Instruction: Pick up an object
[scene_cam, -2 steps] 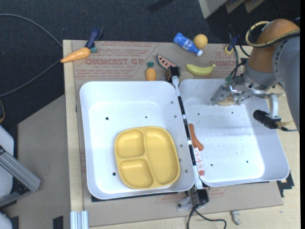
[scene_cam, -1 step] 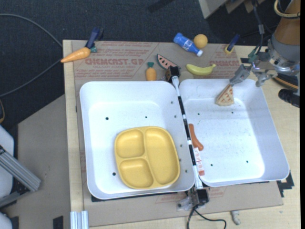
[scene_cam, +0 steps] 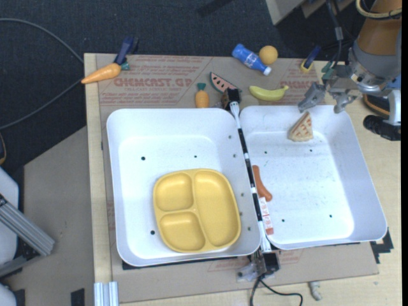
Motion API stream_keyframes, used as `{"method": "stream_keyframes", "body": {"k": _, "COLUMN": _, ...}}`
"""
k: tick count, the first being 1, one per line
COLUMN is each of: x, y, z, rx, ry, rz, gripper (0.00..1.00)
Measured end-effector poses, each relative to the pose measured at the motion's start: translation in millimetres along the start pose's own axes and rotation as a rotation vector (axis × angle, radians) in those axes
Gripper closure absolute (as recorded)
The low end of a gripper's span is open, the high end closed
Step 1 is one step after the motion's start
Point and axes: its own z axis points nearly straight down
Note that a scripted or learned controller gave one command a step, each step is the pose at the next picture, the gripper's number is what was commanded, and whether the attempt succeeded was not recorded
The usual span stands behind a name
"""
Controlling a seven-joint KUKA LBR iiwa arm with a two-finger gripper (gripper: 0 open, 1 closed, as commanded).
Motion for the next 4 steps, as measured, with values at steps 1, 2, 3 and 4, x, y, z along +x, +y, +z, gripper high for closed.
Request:
{"method": "stream_keyframes", "body": {"k": 1, "x": 0.9, "y": -1.5, "z": 126.1, "rx": 0.004, "ry": 0.001, "rz": 0.001, "gripper": 0.00}}
{"method": "stream_keyframes", "body": {"k": 2, "x": 0.9, "y": 2.2, "z": 109.3, "rx": -0.006, "ry": -0.001, "rz": 0.000, "gripper": 1.00}}
{"method": "stream_keyframes", "body": {"k": 3, "x": 74.5, "y": -42.8, "z": 23.2, "rx": 0.000, "ry": 0.002, "rz": -0.001, "gripper": 1.00}}
{"method": "stream_keyframes", "body": {"k": 4, "x": 112.7, "y": -83.2, "z": 25.1, "rx": 0.004, "ry": 0.002, "rz": 0.001, "gripper": 1.00}}
